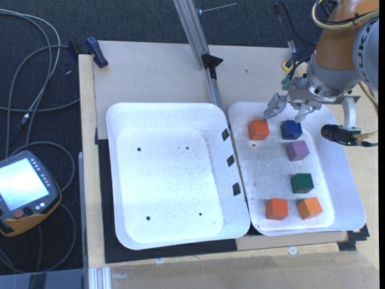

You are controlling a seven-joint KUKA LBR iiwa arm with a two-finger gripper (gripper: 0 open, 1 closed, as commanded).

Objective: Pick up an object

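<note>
The arm's body is hiding the tool's (290,109) upper part, but its fingers are showing spread and gripping nothing. The blue cube (291,129) is sitting square just below it, the orange cube (258,129) slightly turned just beside its left finger (274,108), both in the right bin (346,179).

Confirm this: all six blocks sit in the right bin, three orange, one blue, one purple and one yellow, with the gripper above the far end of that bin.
One colour is wrong: no block is yellow. The camera view shows a green block instead. The rest stands: three orange blocks, one blue block and one purple block lie in the right bin, and the gripper is above its far end.
</note>
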